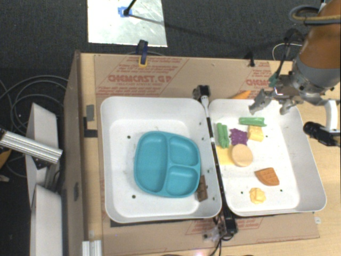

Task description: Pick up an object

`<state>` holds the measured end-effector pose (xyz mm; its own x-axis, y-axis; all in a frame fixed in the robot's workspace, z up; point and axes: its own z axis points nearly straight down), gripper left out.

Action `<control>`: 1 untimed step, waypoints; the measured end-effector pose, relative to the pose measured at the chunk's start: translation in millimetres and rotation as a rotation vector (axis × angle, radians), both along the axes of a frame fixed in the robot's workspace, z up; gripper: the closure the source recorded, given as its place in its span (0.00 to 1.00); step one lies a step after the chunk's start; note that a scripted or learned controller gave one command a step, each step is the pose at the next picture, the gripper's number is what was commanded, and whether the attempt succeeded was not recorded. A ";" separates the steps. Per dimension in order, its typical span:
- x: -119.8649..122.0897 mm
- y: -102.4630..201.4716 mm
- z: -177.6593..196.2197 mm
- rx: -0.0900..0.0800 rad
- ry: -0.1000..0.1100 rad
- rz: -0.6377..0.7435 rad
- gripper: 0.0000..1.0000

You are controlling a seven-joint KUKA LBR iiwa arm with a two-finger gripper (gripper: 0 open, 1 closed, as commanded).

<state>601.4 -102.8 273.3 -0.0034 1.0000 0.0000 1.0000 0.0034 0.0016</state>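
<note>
My gripper (273, 104) hangs over the far edge of the right bin (306, 164), open, with nothing between its fingers. Just below it in the bin lie a green stick (252, 121), a yellow block (256, 134), a purple piece (238, 137) and a green pod (221, 134). Nearer the front are a round tan piece (242, 155), an orange-brown wedge (267, 176) and a small yellow lump (257, 195). The grey arm with its orange band (319, 47) comes in from the upper right.
The left bin (120, 143) holds a teal divided plate (167, 164), with a small brown piece (202, 188) at its right wall. An orange item (241, 95) lies on the cardboard beyond the right bin. A black clamp (202, 93) sits between the bins.
</note>
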 end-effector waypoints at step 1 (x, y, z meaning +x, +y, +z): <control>6.8 -16.5 -116.2 0.001 0.010 -0.004 0.00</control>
<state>608.2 -119.3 157.1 0.0002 1.0000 0.0007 1.0000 -0.0001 -0.0083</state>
